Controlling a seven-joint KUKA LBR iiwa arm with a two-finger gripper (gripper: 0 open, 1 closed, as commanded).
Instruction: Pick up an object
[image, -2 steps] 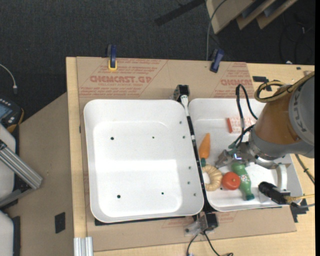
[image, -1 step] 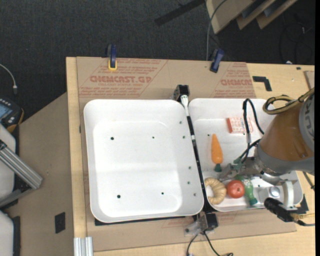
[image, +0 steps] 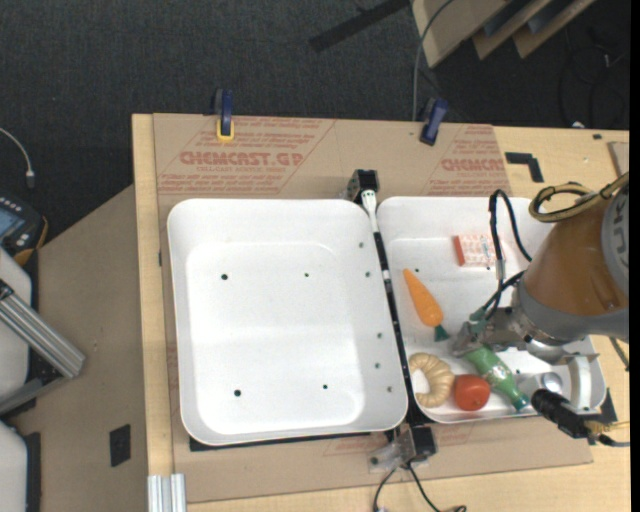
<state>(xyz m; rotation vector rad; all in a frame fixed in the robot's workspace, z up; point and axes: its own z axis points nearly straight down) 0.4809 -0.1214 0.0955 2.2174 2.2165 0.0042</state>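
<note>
The arm (image: 575, 270) comes in from the right and its bulky wrist covers much of the right bin (image: 440, 215), so that bin's right wall and part of its floor are hidden. The arm itself is cut off by the picture's edge. The tool (image: 478, 335) sits low over the bin, a small grey and green cluster just left of the wrist; whether it is open or closed, I cannot tell, and nothing can be seen gripped in it.

In the right bin lie several things. An orange carrot (image: 423, 299) lies slanted near the left wall, apart from the tool. A small red-and-white packet (image: 473, 249) lies toward the back, partly crossed by a black cable (image: 497, 235). At the front a pale, curved pastry-like piece (image: 434, 376) touches a red tomato (image: 471, 392). A green bottle-like thing (image: 497, 374) lies slanted just beside the tomato, its upper end under the tool; its exact kind is hard to make out.

The left bin (image: 185, 300) shows bare white floor with a few dark dots. Both bins rest on a brown board on the bench (image: 300, 150).
</note>
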